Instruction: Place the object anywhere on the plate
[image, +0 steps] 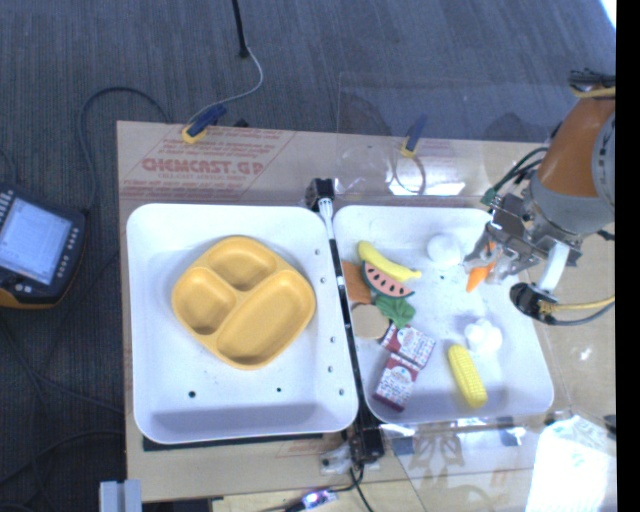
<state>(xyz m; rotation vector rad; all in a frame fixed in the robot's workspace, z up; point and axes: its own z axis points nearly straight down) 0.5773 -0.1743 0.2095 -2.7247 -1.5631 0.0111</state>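
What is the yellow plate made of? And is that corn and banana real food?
The yellow plate looks like smooth molded plastic: one even color, rounded compartment walls, a soft sheen. The corn and banana look like toy food, probably plastic or rubber: flat bright yellow, simple shapes, no bruises or natural marks. From this far I can't be sure which.

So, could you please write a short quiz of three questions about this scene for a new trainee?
1. True or false: the yellow plate lies in the left bin.
2. What small orange thing shows between the fingers of the gripper?
A. a carrot
B. a spoon
C. a cup
3. Fill in: the corn cob lies in the ___ bin.

Key
1. True.
2. A, it looks like a carrot, above the right bin.
3. Right, with the banana, watermelon slice and red cartons.
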